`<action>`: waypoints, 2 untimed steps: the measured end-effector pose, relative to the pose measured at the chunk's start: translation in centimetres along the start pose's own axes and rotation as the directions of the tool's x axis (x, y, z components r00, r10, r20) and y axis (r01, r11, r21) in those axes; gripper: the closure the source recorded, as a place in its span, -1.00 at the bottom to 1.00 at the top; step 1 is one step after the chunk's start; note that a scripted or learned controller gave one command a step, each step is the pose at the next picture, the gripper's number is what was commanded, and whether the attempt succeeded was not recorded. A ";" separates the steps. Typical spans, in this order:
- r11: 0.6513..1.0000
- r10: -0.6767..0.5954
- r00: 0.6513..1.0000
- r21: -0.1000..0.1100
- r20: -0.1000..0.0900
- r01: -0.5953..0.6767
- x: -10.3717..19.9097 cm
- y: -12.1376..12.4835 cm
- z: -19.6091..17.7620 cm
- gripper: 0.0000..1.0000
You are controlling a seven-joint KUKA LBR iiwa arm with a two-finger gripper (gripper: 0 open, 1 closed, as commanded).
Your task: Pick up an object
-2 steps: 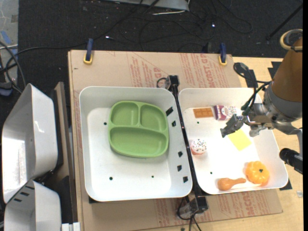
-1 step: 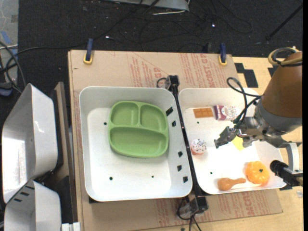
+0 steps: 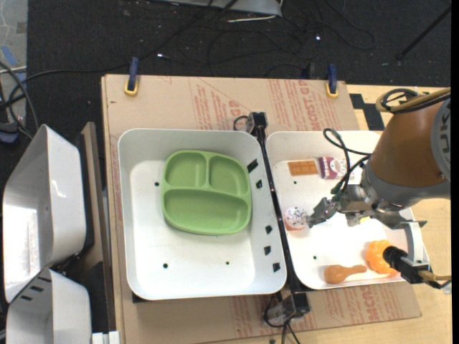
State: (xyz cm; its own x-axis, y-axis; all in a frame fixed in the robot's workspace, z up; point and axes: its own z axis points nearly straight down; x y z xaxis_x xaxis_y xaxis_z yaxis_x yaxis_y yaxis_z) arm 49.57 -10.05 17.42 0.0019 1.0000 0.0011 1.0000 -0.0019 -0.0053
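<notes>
My gripper (image 3: 320,212) hangs low over the right bin (image 3: 315,264), reaching in from the right under the orange-banded wrist. Just left of its tip lies a small white and red round object (image 3: 295,216), close to the fingers but not seen between them. An orange fruit (image 3: 378,256) and a tan drumstick-shaped piece (image 3: 343,271) lie near the bin's front right. At the far side of the bin rest an orange cracker-like rectangle (image 3: 302,168) and a small dark red and white packet (image 3: 331,167).
The left bin (image 3: 143,264) holds a green divided plate (image 3: 206,192). A black clamp joins the two bins along the middle. White tubs (image 3: 39,199) stand off the bench at the left. Cables trail at the right behind the arm.
</notes>
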 end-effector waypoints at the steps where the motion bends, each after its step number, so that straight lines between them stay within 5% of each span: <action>1: 1.000 0.001 1.000 -0.001 0.000 -0.001 -1.0 0.1 5.7 -1.00; 2: 1.000 0.002 1.000 -0.005 0.001 -0.002 -0.9 0.2 4.4 1.00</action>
State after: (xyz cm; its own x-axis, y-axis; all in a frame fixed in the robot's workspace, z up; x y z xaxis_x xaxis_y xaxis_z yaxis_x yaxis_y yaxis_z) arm 49.71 -10.94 13.04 0.0038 1.0000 0.0006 1.0000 -0.0038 -0.0006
